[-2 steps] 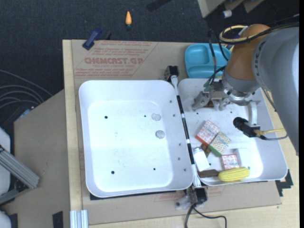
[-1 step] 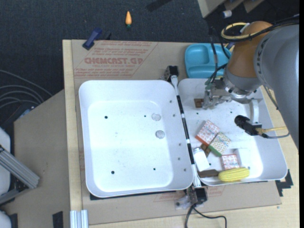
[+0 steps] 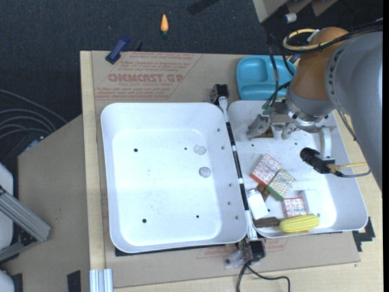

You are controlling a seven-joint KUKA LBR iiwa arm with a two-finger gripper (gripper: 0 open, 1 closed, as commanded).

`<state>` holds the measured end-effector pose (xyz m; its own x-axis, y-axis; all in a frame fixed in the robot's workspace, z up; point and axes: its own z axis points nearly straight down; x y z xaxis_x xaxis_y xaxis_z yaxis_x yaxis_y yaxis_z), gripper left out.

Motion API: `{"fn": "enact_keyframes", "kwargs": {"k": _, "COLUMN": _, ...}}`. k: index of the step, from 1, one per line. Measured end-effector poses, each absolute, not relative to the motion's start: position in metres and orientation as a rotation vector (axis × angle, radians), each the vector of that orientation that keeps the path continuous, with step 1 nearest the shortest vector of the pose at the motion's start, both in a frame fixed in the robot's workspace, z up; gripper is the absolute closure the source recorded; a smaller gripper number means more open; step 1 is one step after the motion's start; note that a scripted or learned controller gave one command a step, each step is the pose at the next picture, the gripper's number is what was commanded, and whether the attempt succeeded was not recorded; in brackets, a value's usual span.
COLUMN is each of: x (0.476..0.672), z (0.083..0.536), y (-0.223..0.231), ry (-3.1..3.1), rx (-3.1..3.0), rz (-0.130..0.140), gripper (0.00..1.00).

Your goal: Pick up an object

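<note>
Several cartons (image 3: 272,176) and corn (image 3: 298,224) lie below the empty, open gripper (image 3: 271,126).

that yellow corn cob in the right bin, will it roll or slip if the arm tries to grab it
Probably apt to roll: the yellow toy corn cob looks rounded and elongated, lying on its side. It rests against the white right bin's near wall, which may limit rolling but crowd a grasp. Its surface looks like smooth plastic, so possibly slippery.
</note>
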<state>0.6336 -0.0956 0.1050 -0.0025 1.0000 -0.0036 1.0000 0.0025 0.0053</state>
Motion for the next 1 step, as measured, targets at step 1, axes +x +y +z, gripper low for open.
{"fn": "enact_keyframes", "kwargs": {"k": 1, "x": 0.6342, "z": 0.1152, "y": -0.0954, "ry": 2.219, "rx": 2.212, "rz": 0.004, "gripper": 1.00}}
